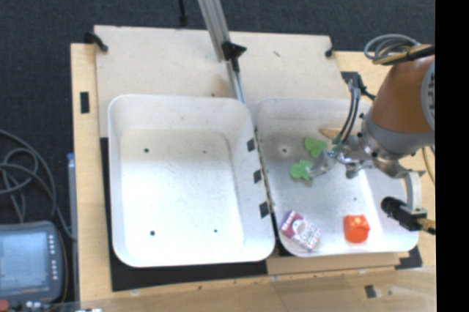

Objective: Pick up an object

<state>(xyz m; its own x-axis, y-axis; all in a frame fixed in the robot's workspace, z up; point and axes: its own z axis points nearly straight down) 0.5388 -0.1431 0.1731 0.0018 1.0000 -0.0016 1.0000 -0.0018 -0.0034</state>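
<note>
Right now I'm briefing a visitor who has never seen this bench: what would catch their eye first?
Probably the grey arm with the orange band, reaching in from the right over the right white bin. Its gripper sits low beside two small green pieces mid-bin. Nearer the front rim lie a bright orange block and a red-and-white packet.

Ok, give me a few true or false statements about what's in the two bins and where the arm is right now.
1. The orange object lies in the right bin. True.
2. The red and white packet is in the left bin. False: it lies in the right bin, near its front edge.
3. The gripper is over the green objects. True.
4. The arm reaches over the left bin. False: it is over the right bin.
</note>
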